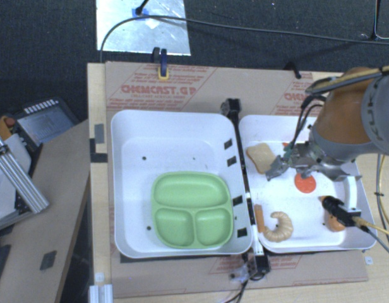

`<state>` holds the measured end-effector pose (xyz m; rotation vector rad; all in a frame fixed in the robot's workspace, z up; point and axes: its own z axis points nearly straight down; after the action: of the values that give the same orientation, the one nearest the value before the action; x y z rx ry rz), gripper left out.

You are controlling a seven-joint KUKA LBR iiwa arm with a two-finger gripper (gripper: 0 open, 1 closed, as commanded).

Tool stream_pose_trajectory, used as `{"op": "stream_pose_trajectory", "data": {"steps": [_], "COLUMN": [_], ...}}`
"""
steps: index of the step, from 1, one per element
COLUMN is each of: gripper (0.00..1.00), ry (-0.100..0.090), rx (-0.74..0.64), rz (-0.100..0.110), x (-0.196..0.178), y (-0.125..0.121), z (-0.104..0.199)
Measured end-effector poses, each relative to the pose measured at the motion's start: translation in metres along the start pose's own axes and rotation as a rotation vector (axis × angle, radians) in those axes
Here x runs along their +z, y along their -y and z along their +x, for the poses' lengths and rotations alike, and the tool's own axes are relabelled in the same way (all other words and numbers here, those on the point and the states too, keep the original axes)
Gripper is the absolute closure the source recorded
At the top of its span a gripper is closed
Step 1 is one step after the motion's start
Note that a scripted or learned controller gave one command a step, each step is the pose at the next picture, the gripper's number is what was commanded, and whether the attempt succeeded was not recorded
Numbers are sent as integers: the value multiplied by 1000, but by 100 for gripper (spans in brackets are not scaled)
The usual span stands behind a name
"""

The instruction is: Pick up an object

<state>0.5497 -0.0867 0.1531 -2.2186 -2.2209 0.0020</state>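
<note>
In the right bin, my gripper hangs low over the middle, right beside a tan bread slice on its left. An orange-red round piece lies just right of the gripper, partly under the wrist. Near the bin's front wall sits a tan croissant, with a small brown stick to its left. Part of an orange-brown item shows at the front right corner. I see nothing held in the gripper.
The left bin holds a green divided plate at its front. A black divider with clips runs between the bins. The grey and orange arm covers the right bin's far right side.
</note>
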Motion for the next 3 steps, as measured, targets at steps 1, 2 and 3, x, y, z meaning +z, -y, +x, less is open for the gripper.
{"op": "stream_pose_trajectory", "data": {"steps": [1, 2, 3], "gripper": [0, 100, 100], "ry": [0, 1, 1], "rx": [0, 0, -2], "rz": [-2, -4, -7], "x": [52, 39, -4], "y": [-10, -10, -12], "z": [-4, -5, -4]}}
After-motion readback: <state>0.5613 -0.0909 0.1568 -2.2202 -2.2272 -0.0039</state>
